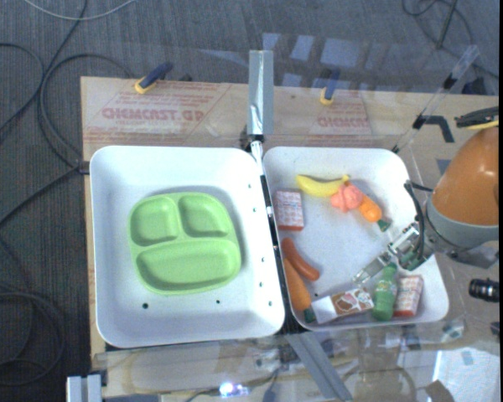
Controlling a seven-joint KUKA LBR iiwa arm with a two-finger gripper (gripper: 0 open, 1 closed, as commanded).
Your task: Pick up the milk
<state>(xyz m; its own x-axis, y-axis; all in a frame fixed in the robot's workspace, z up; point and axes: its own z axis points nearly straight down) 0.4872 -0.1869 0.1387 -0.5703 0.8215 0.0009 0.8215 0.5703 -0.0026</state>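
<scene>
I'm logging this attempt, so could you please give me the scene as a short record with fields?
Left bin: holds a green divided plate.
Right bin: holds the food items.
Milk: probably the small carton lying on its side near the bin's front edge; label too small to read.
Other items: banana, red-labelled packet, carrot, sausage, green bottle.
Pincer: low in the right bin, just above the carton and bottle; no item seen between its tips.
Arm: enters from the right.
</scene>
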